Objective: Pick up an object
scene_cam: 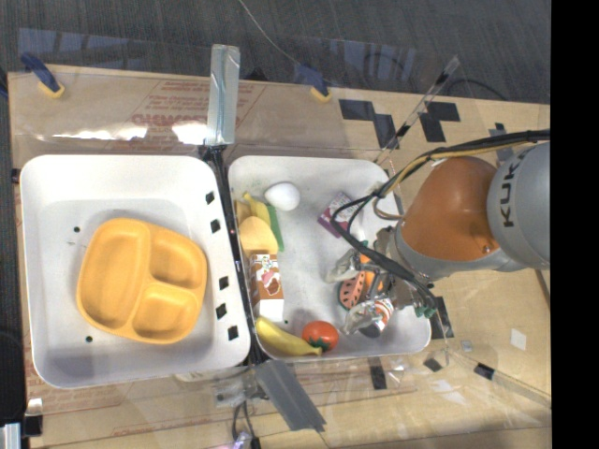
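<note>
Camera view: the gripper point(368, 297) is low in the right bin's point(309, 171) near-right corner, among cluttered small objects point(348, 291); I cannot tell its state. Judged mid-grasp; next, lift straight up, clear of the tomato point(320, 335).

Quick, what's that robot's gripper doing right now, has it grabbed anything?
Gripper: down in the right bin; open, shut or holding something cannot be told.

A divided tray point(140, 279) is set in the left bin point(56, 181); the banana point(284, 340) and tomato point(320, 335) are found in the right bin point(309, 168).
</note>
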Controlling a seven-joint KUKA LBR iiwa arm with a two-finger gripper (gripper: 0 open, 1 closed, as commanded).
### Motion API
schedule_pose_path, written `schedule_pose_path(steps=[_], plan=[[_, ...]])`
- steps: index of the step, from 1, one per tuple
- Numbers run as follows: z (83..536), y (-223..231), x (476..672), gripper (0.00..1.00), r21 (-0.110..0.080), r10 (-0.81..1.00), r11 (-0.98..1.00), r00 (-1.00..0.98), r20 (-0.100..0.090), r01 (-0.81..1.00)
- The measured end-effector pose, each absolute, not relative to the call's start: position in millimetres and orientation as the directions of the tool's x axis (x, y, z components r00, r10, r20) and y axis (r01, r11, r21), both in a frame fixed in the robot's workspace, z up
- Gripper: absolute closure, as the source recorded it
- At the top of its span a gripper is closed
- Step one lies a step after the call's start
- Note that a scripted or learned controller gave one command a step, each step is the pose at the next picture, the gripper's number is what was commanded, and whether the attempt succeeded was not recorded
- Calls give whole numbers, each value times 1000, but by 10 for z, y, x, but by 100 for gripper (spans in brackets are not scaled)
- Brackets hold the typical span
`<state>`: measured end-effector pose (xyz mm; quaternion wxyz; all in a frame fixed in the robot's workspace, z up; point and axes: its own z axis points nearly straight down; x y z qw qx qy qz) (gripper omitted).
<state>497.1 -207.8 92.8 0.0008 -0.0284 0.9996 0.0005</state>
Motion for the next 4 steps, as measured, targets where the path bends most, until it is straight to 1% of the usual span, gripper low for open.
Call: schedule_pose_path(steps=[1, 2, 3, 4], plan=[[920, -1810, 4889, 0, 1, -20, 1000, -1000, -1, -20], [1027, -1803, 4910, 100, 0, -27, 1000, -1000, -4, -27], [2244, -1875, 5344, 100, -4, 37, 999, -999, -13, 37], [2194, -1869, 5324, 0, -1, 37, 999, -999, -4, 37]])
